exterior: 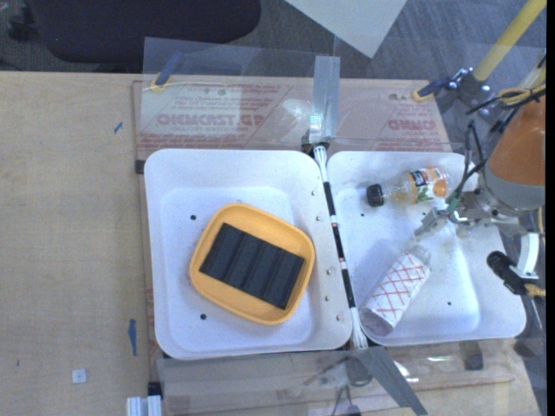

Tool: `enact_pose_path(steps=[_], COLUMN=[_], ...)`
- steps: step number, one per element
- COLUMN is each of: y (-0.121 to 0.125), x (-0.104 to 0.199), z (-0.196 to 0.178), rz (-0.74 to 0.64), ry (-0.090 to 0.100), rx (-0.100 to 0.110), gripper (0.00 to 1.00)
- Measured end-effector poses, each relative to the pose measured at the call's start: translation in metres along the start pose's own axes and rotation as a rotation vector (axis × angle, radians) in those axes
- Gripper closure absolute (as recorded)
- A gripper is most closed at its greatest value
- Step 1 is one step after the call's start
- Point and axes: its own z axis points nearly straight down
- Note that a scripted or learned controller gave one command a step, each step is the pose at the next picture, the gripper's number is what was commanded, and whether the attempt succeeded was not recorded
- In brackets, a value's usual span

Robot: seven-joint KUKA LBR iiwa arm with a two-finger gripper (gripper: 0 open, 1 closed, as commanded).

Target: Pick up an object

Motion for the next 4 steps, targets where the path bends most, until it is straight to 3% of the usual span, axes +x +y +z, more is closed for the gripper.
enact_pose_path(steps=[1,2,3,4], y=[0.076,0.081,0.079,0.08], x=[-0.014,0.03,0.031,0.031], z=[0.007,0.007,-0.001,-0.002], rz=[-0.14,-0.323,-0.324,-0.324], ry=[0.021,-0.003,0.0,0.0], rx=[0.055,0.032,0.041,0.039], gripper=[0.0,0.0,1.0,0.0])
